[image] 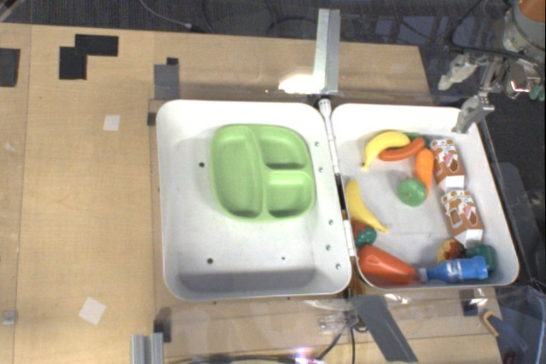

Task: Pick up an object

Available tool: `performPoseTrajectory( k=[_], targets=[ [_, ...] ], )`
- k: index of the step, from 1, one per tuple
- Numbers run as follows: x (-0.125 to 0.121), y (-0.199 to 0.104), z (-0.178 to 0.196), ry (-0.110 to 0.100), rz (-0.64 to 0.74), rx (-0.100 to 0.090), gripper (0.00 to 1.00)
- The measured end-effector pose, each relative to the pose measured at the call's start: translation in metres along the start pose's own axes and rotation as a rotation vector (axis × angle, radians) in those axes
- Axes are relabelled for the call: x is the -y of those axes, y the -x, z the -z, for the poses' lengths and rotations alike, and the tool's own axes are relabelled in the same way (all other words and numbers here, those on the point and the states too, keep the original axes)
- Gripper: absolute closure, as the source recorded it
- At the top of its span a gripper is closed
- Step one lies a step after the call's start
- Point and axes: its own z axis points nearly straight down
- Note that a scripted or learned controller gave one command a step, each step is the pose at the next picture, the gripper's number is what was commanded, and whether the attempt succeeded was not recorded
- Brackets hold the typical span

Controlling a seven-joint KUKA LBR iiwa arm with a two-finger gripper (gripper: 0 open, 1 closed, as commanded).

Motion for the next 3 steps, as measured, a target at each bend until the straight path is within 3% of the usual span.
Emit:
performPoseTrajectory(
  k=[1,2,3],
  targets=[
    [0.022,0.004,-0.179,0.004,-0.069,-0.015,0.00],
    [0.024,-0.091,-0.186,-0.001,-0.173,0.000,0.00],
    [0.023,-0.085,-0.171,-0.004,-0.165,0.016,1.00]
  ],
)
